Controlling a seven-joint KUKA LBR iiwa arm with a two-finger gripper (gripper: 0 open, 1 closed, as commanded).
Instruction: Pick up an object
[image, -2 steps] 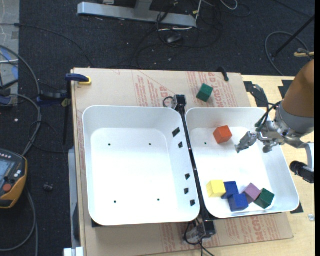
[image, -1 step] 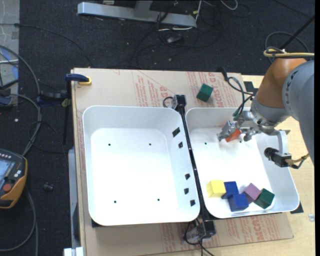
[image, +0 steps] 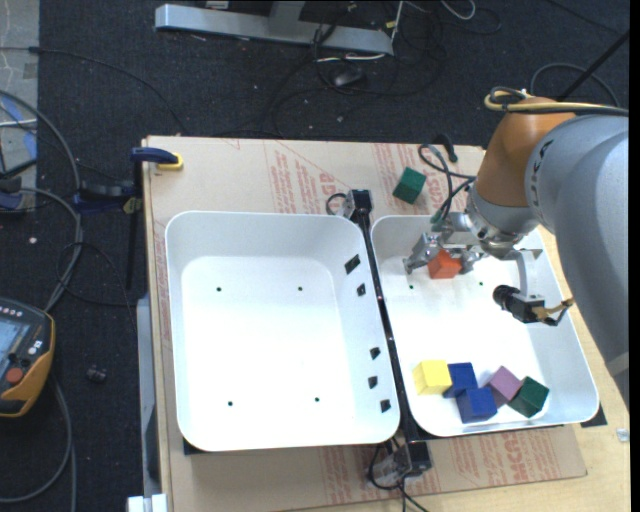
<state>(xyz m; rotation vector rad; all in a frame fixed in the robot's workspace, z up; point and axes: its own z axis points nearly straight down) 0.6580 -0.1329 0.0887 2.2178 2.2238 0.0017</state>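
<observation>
Orange block (image: 444, 265) sits between the tool's (image: 441, 262) fingers over the right bin (image: 570, 345).

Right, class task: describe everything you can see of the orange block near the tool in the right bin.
The orange block is a small, solid-coloured, cube-like piece with a matte look; its material cannot be told. It sits in the upper part of the right bin, directly under the tool, whose metal parts cover its top edge. Whether it rests on the bin floor or is lifted cannot be told. It lies well apart from the cluster of blocks at the bin's lower edge.
</observation>
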